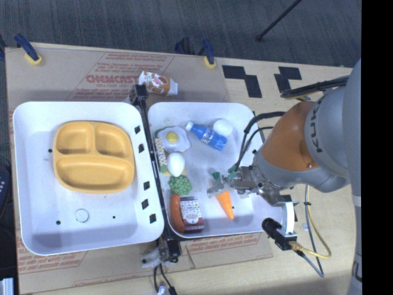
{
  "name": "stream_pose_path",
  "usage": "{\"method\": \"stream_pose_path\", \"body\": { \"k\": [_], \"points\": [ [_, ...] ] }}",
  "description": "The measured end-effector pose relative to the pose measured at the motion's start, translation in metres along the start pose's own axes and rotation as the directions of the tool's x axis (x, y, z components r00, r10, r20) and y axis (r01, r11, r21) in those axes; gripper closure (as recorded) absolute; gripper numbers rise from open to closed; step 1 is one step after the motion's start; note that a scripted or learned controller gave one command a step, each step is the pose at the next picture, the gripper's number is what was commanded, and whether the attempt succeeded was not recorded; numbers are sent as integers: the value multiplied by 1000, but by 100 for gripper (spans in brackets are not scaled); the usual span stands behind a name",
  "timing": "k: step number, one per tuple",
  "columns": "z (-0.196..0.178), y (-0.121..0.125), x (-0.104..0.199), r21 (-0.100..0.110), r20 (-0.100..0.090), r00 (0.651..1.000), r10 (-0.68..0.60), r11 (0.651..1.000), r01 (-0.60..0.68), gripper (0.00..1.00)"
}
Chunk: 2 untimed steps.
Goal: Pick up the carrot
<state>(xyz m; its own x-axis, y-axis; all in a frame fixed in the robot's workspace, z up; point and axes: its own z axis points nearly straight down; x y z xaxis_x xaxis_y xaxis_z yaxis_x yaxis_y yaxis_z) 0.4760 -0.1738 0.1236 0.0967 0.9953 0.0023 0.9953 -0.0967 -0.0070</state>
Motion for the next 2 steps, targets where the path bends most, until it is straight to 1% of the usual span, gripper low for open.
{"method": "stream_pose_path", "body": {
  "k": [1, 2],
  "points": [
    [32, 10, 21, 0, -1, 977, 212, 977, -212, 0],
    [23, 10, 21, 2, -2, 978, 209, 978, -209, 100]
  ]
}}
